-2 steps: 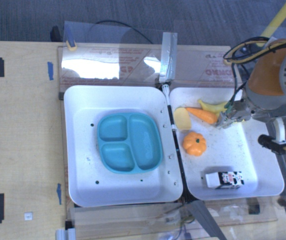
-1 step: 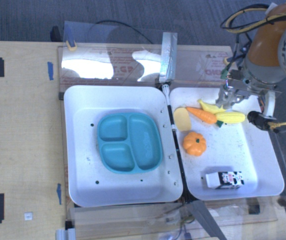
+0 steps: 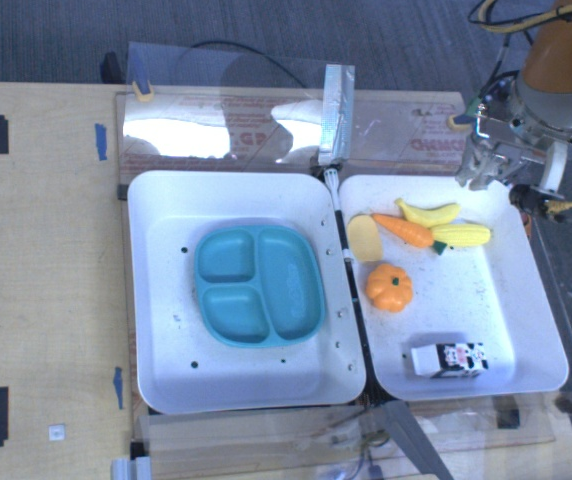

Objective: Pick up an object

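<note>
Your gripper [image 3: 478, 175] sits at the far right corner of the right bin [image 3: 526, 308], over its rim, and it carries nothing between its fingers. You cannot tell from this angle how wide it stands, since the end of the tool is small and partly blurred.

Nearest you in the right bin, a small black-and-white carton [image 3: 449, 359] lies on its side close to the near wall. Beyond it, toward the bin's left side, you see an orange toy pumpkin [image 3: 389, 288] standing alone on the white floor. Further on, a pale yellow rounded piece [image 3: 364, 238] rests just beside the divider between the bins. An orange carrot [image 3: 404, 230] lies at a slant next to it, its thick end pointing toward a yellow corn cob [image 3: 462, 235], which appears to touch it. A yellow banana [image 3: 428, 211] lies just behind the carrot, the farthest item in the cluster and the one nearest the gripper, though still apart from it.

In the left bin [image 3: 156, 298], a teal divided plate [image 3: 260, 284] with three compartments rests near the middle.

Behind both bins, a clear plastic panel [image 3: 226, 128] stands along the far edge, and a black cable [image 3: 251, 56] arcs behind it.
</note>
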You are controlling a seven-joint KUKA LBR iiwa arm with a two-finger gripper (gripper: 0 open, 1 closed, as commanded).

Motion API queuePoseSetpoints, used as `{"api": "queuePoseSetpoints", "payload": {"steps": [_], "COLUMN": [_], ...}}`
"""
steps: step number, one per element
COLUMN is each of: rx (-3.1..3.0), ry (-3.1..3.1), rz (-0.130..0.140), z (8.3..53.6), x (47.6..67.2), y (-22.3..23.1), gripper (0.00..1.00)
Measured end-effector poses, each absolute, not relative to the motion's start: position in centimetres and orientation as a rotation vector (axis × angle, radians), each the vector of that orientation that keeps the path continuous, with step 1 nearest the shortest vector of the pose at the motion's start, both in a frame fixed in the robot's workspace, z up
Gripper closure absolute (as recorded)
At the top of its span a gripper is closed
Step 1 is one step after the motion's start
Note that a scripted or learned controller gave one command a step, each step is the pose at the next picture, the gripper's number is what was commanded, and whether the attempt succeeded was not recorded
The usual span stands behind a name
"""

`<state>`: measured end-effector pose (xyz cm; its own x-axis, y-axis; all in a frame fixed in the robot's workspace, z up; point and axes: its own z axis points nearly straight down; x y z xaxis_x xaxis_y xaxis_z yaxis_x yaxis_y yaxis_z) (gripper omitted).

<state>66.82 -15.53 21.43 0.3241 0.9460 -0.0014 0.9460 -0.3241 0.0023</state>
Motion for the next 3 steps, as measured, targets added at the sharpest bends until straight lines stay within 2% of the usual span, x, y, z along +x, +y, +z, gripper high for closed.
{"api": "queuePoseSetpoints", "payload": {"steps": [1,2,3], "rx": [2.518,2.406,2.408], "ry": [1.888,2.028,2.025], "rz": [-0.008,-0.003,-0.006], "z": [18.5,19.4,19.3], "x": [66.7,66.8,66.7], "y": [-12.9,-5.6,-5.8], "gripper": [1.00,1.00,0.00]}}
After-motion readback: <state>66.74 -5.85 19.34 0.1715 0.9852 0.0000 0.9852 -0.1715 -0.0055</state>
